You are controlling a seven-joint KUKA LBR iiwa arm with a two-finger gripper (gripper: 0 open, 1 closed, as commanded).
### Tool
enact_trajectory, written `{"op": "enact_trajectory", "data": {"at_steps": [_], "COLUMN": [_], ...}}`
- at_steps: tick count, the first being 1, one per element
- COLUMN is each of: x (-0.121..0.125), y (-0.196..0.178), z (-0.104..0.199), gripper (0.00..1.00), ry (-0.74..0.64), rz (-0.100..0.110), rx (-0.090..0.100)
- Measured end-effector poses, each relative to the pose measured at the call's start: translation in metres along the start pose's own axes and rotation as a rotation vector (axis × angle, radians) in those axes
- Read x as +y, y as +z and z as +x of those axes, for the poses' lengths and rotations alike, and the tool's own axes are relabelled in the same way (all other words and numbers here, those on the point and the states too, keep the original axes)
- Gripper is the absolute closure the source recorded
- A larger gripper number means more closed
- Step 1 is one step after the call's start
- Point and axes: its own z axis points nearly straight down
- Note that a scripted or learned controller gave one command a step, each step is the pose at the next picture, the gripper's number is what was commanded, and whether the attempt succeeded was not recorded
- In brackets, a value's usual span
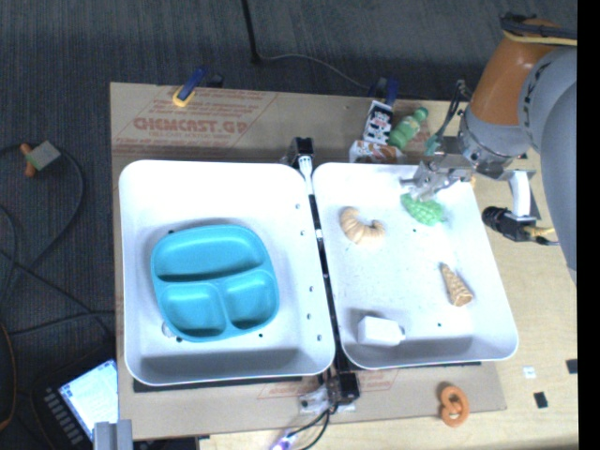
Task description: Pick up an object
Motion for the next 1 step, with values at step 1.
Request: {"op": "enact_trajectory", "data": {"at_steps": [1], "x": [-0.0005], "y": [0.0011], "z": [0.0005], "gripper": [0.00], "ry": [0.000], "rz": [0.003], "rx": [0.001]}}
